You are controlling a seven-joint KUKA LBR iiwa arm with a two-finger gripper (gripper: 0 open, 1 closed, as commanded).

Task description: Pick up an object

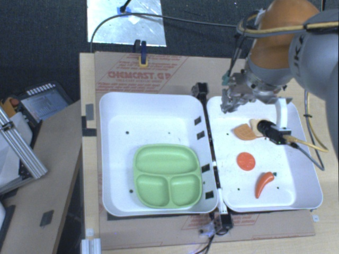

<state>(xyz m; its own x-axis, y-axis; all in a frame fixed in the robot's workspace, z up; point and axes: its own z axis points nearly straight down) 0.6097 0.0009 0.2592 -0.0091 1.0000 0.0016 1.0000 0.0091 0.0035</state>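
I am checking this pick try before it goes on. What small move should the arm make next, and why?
Probably shift toward the near side of the right bin and come down over the tan slice. The gripper hangs at that bin's far-left corner with nothing seen between its fingers, and the slice lies closest, just nearer the camera.

A green divided tray (168,175) is seen in the left bin (119,142). A yellow clamp (143,56) is fixed at the surface's (175,70) far edge.
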